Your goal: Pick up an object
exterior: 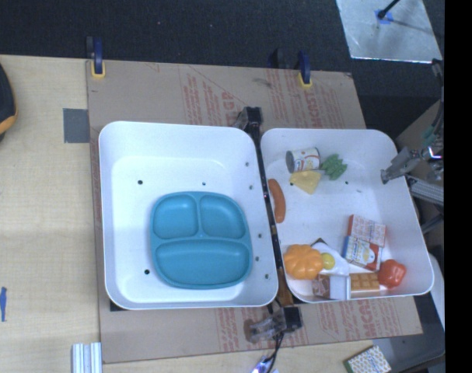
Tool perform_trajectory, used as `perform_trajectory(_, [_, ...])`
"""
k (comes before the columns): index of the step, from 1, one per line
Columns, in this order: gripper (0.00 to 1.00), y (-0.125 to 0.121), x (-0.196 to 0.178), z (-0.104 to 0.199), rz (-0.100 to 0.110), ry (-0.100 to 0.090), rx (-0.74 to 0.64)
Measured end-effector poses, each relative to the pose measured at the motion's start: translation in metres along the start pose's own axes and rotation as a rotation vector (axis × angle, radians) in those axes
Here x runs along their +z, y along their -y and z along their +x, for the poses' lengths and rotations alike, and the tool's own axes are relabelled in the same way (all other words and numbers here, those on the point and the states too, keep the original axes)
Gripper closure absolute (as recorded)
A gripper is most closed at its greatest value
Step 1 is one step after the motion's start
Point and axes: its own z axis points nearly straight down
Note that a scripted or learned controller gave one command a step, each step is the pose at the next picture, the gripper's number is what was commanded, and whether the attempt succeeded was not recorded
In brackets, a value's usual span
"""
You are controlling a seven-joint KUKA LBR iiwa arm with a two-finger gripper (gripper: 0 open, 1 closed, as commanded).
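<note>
A: Where's the gripper (pixel 393 171)?
B: At the right bin's (pixel 375 142) right rim, holding nothing; I can't tell its state.
A: And the toys?
B: In that bin: hot dog (pixel 277 200), can (pixel 303 160), tomato (pixel 391 273). The left bin (pixel 127 154) holds a blue tray (pixel 201 239)

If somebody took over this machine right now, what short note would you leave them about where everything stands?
Gripper: at the right bin's right rim, holding nothing visible; whether its fingers are open or shut is unclear.

Things: the right white bin holds a small white can, a green leafy toy, a yellow wedge, a brown sausage, an orange pepper toy, a red-and-white carton and a red tomato toy. The left white bin holds a blue divided plate.

Done: nothing picked yet.

Left: grasp and lift one object.
</note>
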Motion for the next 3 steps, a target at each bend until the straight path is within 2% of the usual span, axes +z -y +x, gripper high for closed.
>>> perform_trajectory(1, [0.0, -0.001, 0.137, 0.033, 0.014, -0.006, -0.004])
perform_trajectory(2, [0.0, -0.089, 0.187, 0.101, -0.003, -0.002, -0.01])
perform_trajectory(3, [0.0, -0.115, 0.184, 0.115, -0.004, -0.001, -0.002])
